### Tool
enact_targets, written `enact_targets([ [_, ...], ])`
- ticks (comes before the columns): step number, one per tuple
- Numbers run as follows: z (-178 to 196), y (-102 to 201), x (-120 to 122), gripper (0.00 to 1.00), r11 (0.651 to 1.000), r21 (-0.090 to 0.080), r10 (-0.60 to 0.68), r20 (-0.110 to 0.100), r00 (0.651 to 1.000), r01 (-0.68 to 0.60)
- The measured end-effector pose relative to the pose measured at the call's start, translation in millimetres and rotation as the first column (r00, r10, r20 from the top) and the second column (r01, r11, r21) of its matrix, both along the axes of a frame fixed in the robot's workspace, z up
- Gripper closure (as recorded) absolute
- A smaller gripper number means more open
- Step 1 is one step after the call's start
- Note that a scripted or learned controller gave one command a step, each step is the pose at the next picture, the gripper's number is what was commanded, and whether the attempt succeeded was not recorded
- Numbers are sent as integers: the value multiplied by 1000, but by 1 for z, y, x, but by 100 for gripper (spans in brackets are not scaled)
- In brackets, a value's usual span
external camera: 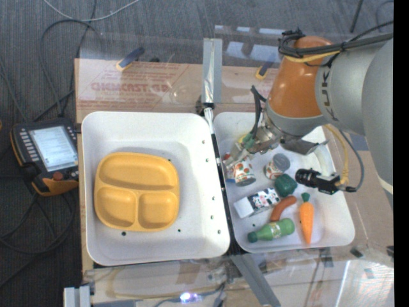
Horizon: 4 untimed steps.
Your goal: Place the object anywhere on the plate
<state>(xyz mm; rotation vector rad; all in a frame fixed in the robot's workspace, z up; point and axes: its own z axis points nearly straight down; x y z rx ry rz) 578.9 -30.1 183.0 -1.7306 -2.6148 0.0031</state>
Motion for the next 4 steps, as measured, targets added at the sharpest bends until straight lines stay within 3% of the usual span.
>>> enact_targets([
  [1,-1,56,-43,100,1000,-1,9,0,1000,-9],
  [2,-2,128,-49,100,992,-2,124,-1,992,-124],
  [3,4,192,-24,100,989,-2,146,-1,989,-146],
  [4,4,192,-24,0,989,-3,146,-1,989,-146],
])
